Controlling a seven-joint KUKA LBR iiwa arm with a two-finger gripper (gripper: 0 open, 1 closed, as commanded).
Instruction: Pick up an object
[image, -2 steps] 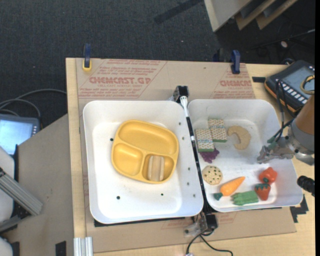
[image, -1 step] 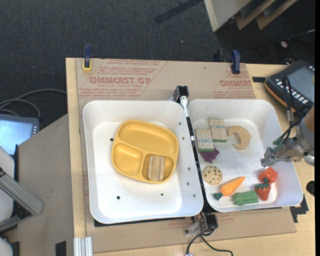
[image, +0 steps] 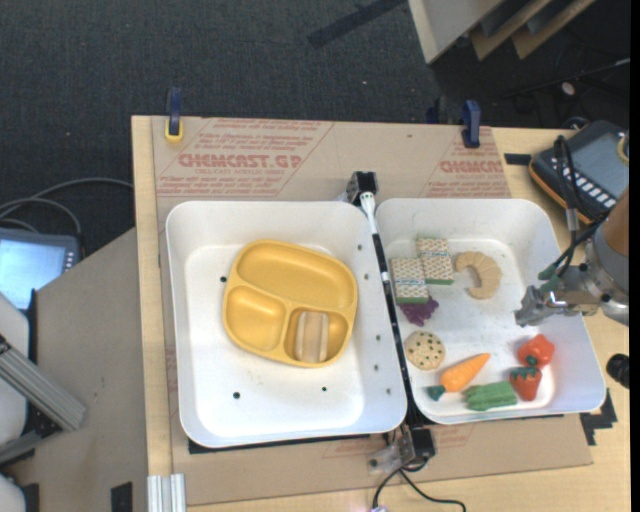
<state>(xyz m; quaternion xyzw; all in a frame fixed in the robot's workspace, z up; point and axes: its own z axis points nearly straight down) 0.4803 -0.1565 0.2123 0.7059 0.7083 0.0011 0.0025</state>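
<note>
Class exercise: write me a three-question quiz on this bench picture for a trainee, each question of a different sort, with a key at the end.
1. True or false: the yellow plate lies in the left bin.
2. Which item lies nearest the gripper? A) the cookie B) the red pepper C) the carrot
3. Fill in: the green vegetable lies just below the ____.

Key: 1 true. 2 B. 3 carrot.
</note>
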